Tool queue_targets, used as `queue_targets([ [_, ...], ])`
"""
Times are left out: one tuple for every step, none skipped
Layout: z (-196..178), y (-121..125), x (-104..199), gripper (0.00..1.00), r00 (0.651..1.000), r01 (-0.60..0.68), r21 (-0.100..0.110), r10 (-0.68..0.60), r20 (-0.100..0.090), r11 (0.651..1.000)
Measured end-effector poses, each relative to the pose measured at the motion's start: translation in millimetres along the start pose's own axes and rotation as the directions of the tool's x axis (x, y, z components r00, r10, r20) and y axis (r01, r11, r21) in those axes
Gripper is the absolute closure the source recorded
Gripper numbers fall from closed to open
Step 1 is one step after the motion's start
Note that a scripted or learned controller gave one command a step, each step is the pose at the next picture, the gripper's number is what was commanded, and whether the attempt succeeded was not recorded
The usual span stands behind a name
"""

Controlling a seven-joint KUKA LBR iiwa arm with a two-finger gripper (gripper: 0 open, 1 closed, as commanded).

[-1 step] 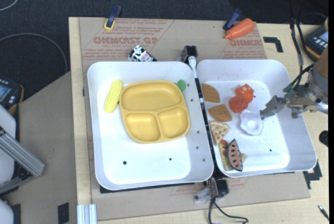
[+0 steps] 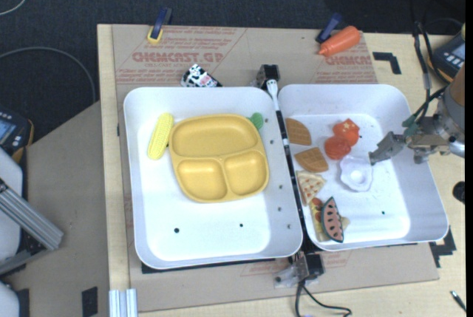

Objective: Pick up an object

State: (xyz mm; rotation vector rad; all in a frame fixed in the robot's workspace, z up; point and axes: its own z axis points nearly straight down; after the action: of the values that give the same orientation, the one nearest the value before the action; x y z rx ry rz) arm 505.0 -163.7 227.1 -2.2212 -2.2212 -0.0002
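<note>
Two white bins sit side by side, and the right bin holds the small items. Using the fried egg as the landmark: a watermelon slice lies below and to its left, long axis running roughly up and down the view, dark rind toward the right. A pizza slice lies left of the egg, a toast piece up-left, another toast piece farther up-left, and a red tomato just above. The gripper hangs just right of the egg; how far its fingers are parted cannot be told, and nothing is seen between them.
</note>
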Motion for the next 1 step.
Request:
queue_targets([
  [62.5,2.8,-2.6,0.00,1.000,-0.001,0.007,0.001,-0.003,1.000],
])
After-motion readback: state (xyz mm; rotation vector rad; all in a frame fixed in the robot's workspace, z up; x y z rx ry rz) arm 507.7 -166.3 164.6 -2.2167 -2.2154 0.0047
